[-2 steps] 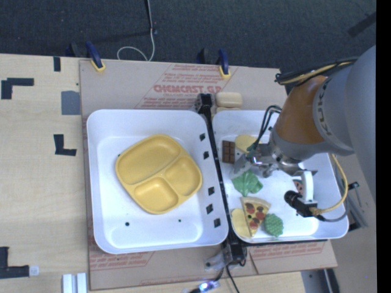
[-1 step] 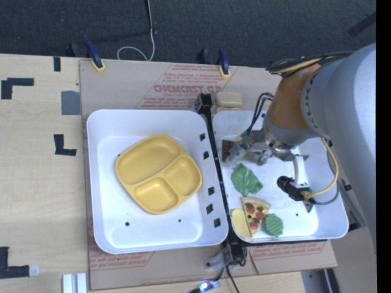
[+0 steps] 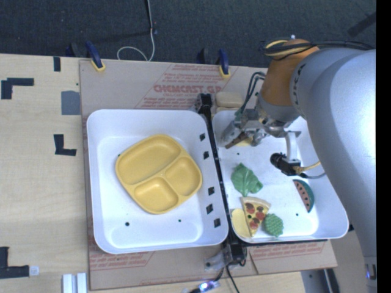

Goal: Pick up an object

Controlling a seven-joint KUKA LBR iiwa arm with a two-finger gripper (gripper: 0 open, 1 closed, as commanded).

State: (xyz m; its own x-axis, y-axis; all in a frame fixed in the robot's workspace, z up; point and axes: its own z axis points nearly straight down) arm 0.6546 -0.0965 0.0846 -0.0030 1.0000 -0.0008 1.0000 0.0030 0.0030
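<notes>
— Where are you?
— My gripper [image 3: 239,137] hangs low over the right bin's [image 3: 327,221] far end; how its tips stand, I cannot tell.
— Nearest thing?
— The green leaf [image 3: 245,179], just toward the camera. Beyond it lie the pizza slice [image 3: 254,213] and the watermelon slice [image 3: 303,195].

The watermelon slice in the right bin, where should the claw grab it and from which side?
Probably from above, across the narrow width of the watermelon slice. It lies flat near the right bin wall, so the fingers likely fit best along its long edges, clear of the rim.
</notes>
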